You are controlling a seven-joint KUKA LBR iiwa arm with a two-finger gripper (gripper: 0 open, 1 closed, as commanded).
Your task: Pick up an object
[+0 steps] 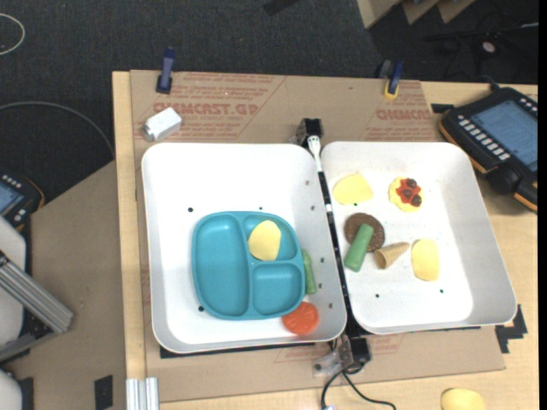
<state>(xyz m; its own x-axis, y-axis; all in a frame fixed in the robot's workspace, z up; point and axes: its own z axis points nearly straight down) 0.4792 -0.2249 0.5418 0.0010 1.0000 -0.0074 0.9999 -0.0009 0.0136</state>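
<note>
Plainly, yellow lemon (265, 240) lies on blue tray (224, 267).

A robotics lab — a cardboard-topped bench (256, 109) held by clamps (165, 69), a teach pendant (498, 135) at its edge, cables (342, 383), and aluminium framing (34, 301) on dark carpet.

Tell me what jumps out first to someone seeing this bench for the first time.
The blue divided tray in the left bin stands out most, with a yellow piece in one upper compartment and a red-orange piece just off its lower right corner. Next comes the cluster of toy food in the right bin: a green stick leaning over a brown disc, beside a small cone.
</note>
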